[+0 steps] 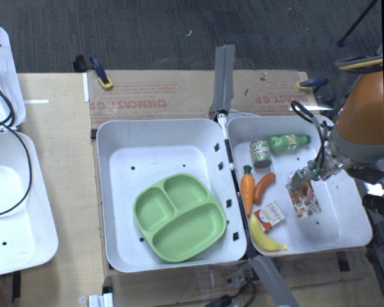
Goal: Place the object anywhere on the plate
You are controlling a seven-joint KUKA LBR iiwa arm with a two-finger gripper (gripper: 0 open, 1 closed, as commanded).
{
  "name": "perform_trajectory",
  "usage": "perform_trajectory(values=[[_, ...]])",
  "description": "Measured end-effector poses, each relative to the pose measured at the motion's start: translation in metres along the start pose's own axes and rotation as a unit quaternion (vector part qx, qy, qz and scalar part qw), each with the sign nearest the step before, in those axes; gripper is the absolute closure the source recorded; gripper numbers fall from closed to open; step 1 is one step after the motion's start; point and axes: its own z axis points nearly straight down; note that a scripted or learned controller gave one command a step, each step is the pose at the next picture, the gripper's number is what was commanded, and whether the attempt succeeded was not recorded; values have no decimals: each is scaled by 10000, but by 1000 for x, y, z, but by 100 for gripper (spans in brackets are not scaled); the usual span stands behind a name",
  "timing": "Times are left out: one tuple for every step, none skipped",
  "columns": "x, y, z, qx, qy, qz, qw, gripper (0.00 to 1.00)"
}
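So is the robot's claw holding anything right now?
Gripper: cannot be told. It is right above a small carton in the right bin.

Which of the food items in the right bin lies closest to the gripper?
The red-and-white packet, lying flat directly below the gripper and apparently touching it. The carrot, sausage, banana, small carton, can and green bottle all lie farther left.

The flat tan wooden desk carries two shallow white plastic bins side by side, touching along their inner walls. The left bin and the right bin sit toward the near edge. A brown cardboard sheet with reversed red lettering lies flat on the desk behind the bins.
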Motion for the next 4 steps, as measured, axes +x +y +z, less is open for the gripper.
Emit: perform_trajectory(values=[[72, 44, -33, -13, -6, -568, 9984, 100], [118, 54, -12, 2, 2, -923, 9957, 100], [118, 54, -12, 1, 1, -922, 9957, 0], [117, 54, -20, 2, -6, -928, 9957, 100]])
